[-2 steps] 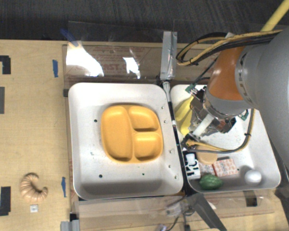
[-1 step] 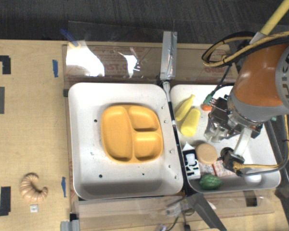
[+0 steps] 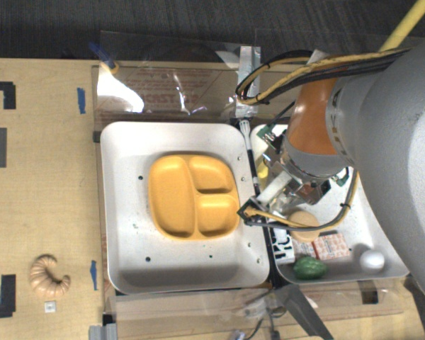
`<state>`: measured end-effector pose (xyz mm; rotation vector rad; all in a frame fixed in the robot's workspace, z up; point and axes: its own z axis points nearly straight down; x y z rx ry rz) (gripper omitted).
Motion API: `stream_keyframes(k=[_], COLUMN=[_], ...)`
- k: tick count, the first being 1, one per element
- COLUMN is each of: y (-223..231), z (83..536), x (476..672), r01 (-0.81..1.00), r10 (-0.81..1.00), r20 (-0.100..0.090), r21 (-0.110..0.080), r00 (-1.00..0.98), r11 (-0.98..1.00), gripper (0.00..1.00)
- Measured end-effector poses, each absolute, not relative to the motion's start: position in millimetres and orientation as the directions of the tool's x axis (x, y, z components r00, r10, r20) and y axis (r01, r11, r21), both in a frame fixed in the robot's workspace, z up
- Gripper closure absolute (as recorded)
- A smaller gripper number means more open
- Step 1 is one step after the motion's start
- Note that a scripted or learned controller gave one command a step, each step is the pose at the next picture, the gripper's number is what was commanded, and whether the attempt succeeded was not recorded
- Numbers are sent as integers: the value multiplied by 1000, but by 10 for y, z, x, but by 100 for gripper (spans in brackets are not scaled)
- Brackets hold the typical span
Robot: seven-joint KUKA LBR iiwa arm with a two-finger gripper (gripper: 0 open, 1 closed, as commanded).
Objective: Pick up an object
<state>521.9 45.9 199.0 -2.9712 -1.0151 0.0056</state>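
Arm (image 3: 319, 133) low over right bin (image 3: 365, 214), likely reaching for disc (image 3: 303, 219) just under jaws; jaw state unclear. Green item (image 3: 309, 267), packet (image 3: 329, 246) nearby; yellow tray (image 3: 193, 194) left.

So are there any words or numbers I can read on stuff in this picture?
None can be read for sure.
Black box between the bins: big white marks, cut off and too blurred to read.
Red-and-white packet in the right bin: print too small to read.
Clear plastic sheet behind the left bin: faint reddish lines of print, too blurred to read.
Small white tag by the curled toy: too tiny to read.
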Motion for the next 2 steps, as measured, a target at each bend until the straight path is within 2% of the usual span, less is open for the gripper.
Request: stream_keyframes(k=[1,2], y=[461,497], z=[2090,2371], x=[5224,4885], r01=[612,873], r10=[612,873], r20=[-3,-1], r21=[-3,-4], r00=[791,488], r11=[-791,-488], gripper=[100,100])
